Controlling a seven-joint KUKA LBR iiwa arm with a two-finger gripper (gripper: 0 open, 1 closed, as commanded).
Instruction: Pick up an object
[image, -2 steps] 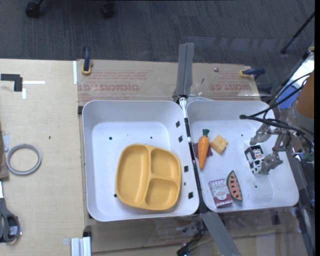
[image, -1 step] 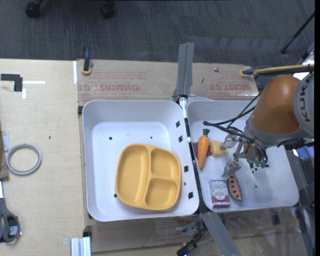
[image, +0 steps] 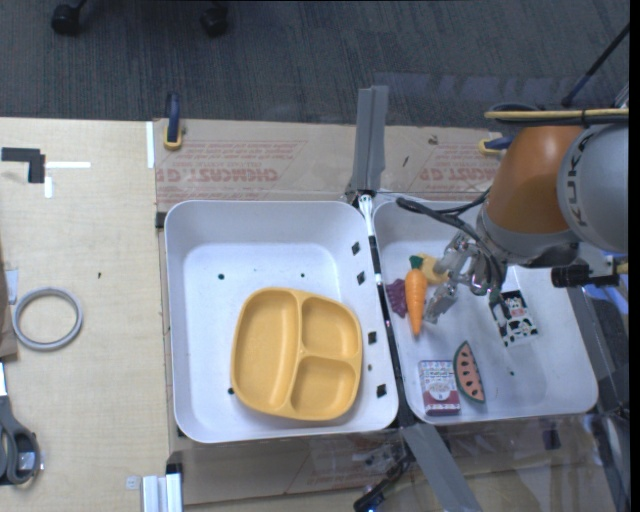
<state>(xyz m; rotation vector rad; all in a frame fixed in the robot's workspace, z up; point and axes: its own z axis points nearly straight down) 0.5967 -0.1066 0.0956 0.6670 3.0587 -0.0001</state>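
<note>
Gripper (image: 447, 288) hovers low in the right bin (image: 560, 390), just right of the toy carrot (image: 415, 297); grip state unclear, nothing visibly lifted, pickup remains.

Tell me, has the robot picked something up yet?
Not yet, as far as I can see. Done: the arm has reached into the right bin, and its tool sits low beside the carrot. In hand: nothing shows between its tips. Left: grab one toy and lift it. The carrot, watermelon slice and small carton all lie on the bin floor. The yellow tray sits in the left bin.
</note>
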